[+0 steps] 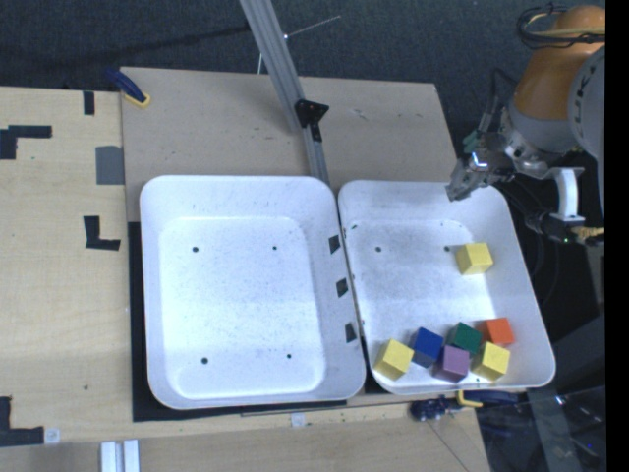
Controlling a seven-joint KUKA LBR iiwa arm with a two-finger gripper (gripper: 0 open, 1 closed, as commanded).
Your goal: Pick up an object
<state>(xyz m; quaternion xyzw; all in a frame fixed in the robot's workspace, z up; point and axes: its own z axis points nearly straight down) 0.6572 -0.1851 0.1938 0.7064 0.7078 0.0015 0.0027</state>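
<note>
the gripper [462,187], grip state unclear, hovers at the right white plastic bin's [413,205] rim; descending here could strike it, missing the lone small yellow cube [474,258].

Two smooth white plastic bins [246,190]; beneath them a matt, pale wooden bench [383,126]; behind them a brushed metal rail [270,37].

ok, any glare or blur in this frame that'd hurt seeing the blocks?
Camera view: even lighting, mild glare on the left bin; blocks such as the lone yellow cube read clearly; the gripper is small and soft, so detail there is poor.
</note>
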